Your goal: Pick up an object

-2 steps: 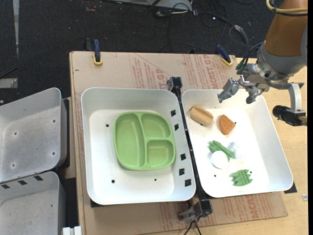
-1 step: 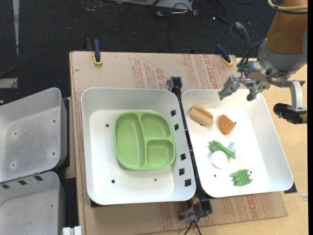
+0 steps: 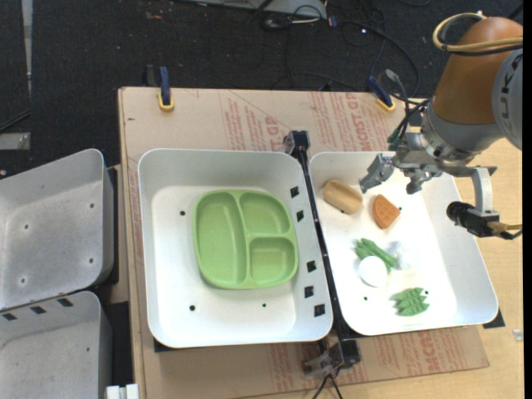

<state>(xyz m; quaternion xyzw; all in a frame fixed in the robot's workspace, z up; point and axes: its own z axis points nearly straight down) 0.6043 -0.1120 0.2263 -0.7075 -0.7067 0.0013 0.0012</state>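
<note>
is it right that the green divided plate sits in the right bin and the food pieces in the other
Not quite: the camera view shows the green divided plate in the left bin; the food pieces lie in the right bin.

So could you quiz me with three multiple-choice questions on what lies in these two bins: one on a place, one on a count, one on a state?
1. The green three-compartment plastic plate lies in:
A. the left white bin
B. the right white bin
C. the bare bench

2. Compartments in that plate:
A. two
B. three
C. five

3. The plate's compartments are:
A. full of food
B. empty
C. covered by a lid

Answers:
1 A, it rests on the left bin's floor.
2 B, the ridges mark three sections.
3 B, plain green shows in each section.
</note>
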